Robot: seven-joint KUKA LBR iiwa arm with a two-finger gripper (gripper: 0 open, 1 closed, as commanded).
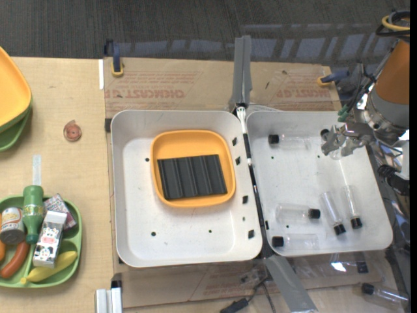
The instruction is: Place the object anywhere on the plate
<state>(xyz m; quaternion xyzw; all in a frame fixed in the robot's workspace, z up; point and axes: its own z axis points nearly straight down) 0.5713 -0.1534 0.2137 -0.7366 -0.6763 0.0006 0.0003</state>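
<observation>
An orange plate (193,146) lies in the left bin (130,175) and carries a dark grey ridged block (192,177). Several clear tubes with black caps lie in the right bin (296,175): one near its far left (287,139), one at the middle (296,212), a pair at the near right (342,206), and one along the front wall (293,241). My gripper (335,140) hangs over the right bin's far right part, beneath the orange wrist band (396,77). Something pale and glassy shows at its tip, too unclear to name.
Left of the bins, a green tray (65,266) holds toy food and a green bottle. A yellow bowl (13,96) sits at the far left edge. Clamps and cables crowd the bench's right side (381,168). More tubes lie outside the bin at the bottom right (381,293).
</observation>
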